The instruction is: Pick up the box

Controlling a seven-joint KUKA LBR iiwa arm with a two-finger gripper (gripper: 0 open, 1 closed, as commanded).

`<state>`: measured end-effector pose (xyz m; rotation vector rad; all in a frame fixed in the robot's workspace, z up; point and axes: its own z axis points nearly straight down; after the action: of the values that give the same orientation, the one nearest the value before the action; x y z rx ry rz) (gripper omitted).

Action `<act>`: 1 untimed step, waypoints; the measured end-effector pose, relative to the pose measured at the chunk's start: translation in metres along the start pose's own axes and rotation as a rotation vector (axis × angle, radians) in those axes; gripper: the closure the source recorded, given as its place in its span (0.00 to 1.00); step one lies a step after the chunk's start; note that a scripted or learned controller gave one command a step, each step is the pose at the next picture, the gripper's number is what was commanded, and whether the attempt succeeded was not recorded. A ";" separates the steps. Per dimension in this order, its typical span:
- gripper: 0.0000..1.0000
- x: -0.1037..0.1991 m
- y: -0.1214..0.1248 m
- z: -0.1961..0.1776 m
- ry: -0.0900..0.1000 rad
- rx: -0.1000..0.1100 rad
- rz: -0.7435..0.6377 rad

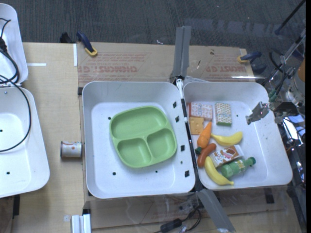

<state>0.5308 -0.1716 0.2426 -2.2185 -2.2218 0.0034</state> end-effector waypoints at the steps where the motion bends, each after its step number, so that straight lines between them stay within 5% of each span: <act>1: 0.00 0.048 0.087 0.048 -0.001 -0.002 -0.122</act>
<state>0.6177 -0.1235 0.1945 -2.0799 -2.3549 0.0022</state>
